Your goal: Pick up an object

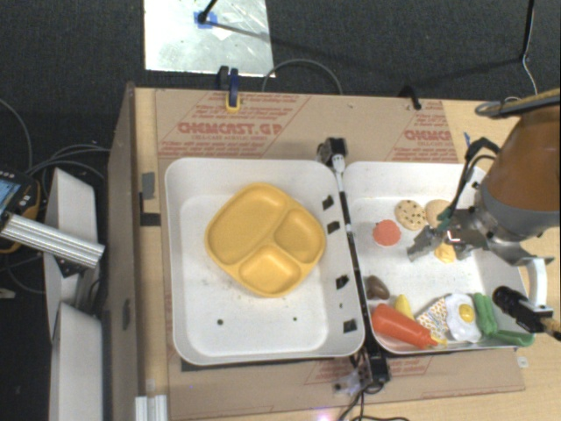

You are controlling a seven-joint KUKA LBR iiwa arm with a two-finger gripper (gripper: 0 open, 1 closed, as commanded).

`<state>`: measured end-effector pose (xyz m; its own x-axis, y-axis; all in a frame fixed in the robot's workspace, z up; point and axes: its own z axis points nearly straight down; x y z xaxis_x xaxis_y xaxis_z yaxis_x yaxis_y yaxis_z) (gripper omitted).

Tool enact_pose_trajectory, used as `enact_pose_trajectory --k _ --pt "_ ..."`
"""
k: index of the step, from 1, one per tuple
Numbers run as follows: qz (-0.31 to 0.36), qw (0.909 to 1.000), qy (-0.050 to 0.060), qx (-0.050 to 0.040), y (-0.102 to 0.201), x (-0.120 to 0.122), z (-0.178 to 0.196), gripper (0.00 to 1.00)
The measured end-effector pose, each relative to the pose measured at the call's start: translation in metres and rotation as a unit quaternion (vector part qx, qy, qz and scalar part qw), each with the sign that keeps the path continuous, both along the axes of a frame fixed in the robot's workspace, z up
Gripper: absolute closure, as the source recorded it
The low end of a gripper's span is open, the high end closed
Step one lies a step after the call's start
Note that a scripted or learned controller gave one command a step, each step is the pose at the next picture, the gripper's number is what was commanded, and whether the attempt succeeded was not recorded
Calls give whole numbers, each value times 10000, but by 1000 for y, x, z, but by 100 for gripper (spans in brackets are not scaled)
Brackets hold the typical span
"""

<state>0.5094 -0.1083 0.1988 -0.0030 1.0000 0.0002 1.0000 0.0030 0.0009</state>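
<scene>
Camera view: grey two-finger gripper (436,240) low over the right shallow white bin (377,175), fingers spread apart, nothing between them.
Small yellow food piece (446,253) sits just beside the fingers, arm side. Red round tomato-like piece (387,231) and speckled round cookie (409,213) lie just beyond the tips. Orange plastic carrot (401,325), fried egg toy (461,314) and green pepper (486,316) sit near the bin's front edge, below the gripper. Yellow three-compartment plate (266,238) is well apart, in the left white bin (188,235).

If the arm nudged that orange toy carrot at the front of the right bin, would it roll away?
Probably a little. The orange tapered plastic carrot looks rounded and smooth, so it may roll or slip. It lies against the bin's front wall, which should stop it. It looks stiff, likely light.
</scene>
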Motion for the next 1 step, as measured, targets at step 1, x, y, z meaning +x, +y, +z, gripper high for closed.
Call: enact_pose_trajectory --k 1 --pt "24 10000 -10 -2 18 63 -120 0"
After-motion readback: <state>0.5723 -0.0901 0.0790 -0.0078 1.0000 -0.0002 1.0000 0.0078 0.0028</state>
